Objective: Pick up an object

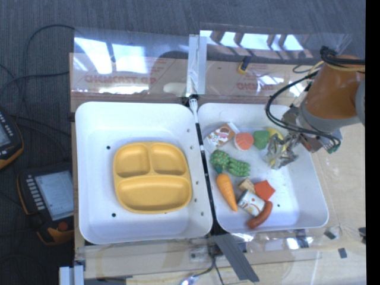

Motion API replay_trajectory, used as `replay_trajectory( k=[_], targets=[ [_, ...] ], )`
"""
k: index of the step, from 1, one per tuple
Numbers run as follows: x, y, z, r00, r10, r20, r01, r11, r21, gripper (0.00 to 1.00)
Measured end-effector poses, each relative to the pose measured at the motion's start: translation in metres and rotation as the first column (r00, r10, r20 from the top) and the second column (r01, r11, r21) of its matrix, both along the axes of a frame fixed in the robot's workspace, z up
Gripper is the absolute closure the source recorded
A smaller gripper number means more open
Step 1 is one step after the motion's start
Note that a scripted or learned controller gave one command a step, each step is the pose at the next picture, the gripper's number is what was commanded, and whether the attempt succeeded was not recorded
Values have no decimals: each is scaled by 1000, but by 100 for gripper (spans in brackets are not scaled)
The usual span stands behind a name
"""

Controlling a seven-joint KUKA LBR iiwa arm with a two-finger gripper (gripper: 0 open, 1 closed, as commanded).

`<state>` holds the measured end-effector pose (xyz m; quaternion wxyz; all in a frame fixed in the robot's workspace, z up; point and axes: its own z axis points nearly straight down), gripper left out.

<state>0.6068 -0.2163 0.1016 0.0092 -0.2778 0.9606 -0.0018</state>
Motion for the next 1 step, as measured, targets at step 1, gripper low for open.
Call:
replay_trajectory(
  k=[1],
  targets=[
    [-12, 54, 129, 1000, 20, -14, -20, 1000, 0, 100]
  ],
)
